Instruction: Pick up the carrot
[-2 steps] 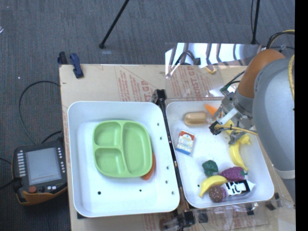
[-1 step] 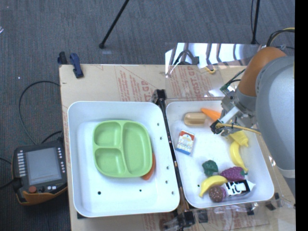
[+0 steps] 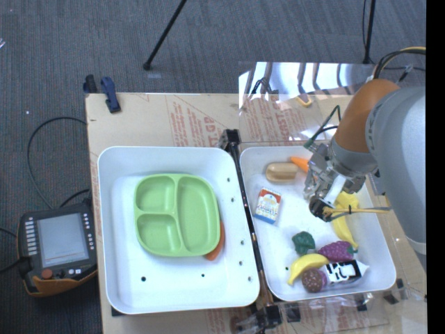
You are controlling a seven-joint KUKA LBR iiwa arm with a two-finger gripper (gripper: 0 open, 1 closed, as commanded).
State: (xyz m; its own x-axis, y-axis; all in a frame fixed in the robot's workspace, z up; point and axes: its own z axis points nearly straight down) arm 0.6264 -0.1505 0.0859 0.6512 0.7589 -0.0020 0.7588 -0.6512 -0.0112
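Carrot (image 3: 300, 163), small and orange, lies near the far wall of the right bin (image 3: 285, 223), with its tip just beside or touching a tan bread roll (image 3: 281, 172) at its 8 o'clock. Because the two are so close, a careless descent would likely catch the roll too. The gripper (image 3: 318, 186) hangs at about 5 o'clock from the carrot, near it but not over it, and nothing is visibly in its grasp. From this slant I cannot tell whether its jaws are apart or together. The grey arm (image 3: 389, 138) reaches in from 3 o'clock and leans over that side of the bin, which probably explains the off-centre approach. Farther out, a small carton (image 3: 268, 206) sits at 7 o'clock from the carrot. A loose heap fills the near end at 5 to 6 o'clock: a green vegetable (image 3: 303, 241), two bananas (image 3: 309, 264), a purple fruit (image 3: 336, 250) and a black-and-white box (image 3: 345, 271). All of these lie well apart from the target. The left bin (image 3: 125, 186), at 9 o'clock, holds a green divided plate (image 3: 176, 214) and plays no part here. My judgement is that the grasp has not begun, and that the gripper must first shift toward 11 o'clock.
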